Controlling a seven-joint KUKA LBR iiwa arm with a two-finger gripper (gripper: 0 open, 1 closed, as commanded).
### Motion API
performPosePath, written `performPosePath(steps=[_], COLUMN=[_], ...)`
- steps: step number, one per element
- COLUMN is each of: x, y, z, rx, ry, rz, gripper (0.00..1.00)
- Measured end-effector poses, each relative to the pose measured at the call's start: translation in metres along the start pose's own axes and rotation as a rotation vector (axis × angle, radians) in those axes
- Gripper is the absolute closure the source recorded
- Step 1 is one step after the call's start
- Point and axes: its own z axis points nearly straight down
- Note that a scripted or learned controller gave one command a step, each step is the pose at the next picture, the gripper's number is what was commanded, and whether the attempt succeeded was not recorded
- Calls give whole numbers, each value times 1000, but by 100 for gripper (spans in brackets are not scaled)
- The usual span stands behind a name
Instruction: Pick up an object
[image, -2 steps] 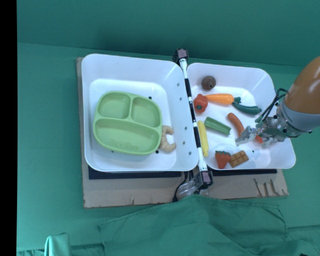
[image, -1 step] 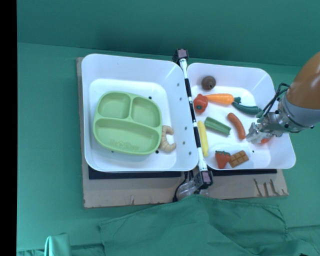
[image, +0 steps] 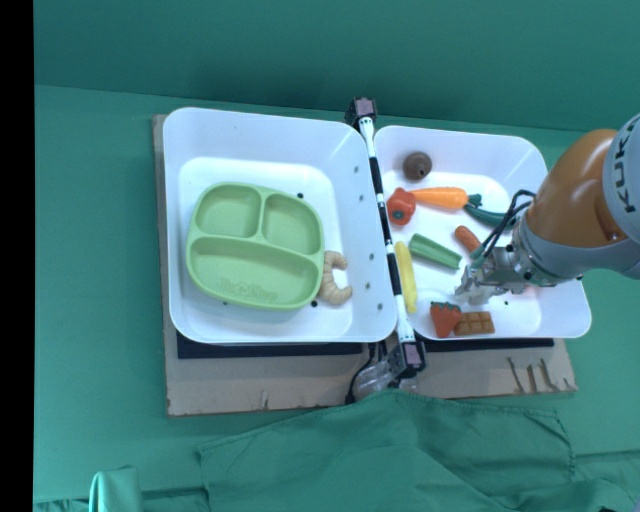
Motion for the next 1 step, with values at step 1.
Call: performPosePath(steps=[1], x=[30], y=[-2], z=[-1], rx=[-5], ry=[-1], rz=[1], gripper=[100])
